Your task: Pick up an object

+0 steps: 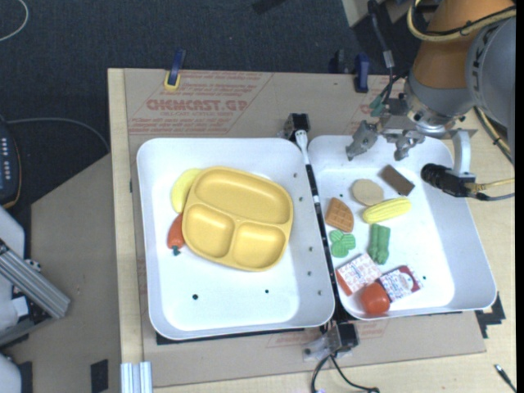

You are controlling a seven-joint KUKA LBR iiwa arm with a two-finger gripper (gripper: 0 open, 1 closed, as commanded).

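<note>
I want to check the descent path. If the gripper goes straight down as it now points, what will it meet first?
Probably bare floor of the right bin. The gripper hangs open over the bin's far end; the brown block and potato lie nearer the camera, though depth is unclear.

Bench (two white bins)

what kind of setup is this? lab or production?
Most likely a research lab grasping bench: toy food such as a plastic corn cob in white bins, a bare cardboard sheet clamped under them, loose cables, and the arm's tool above the right bin.
</note>
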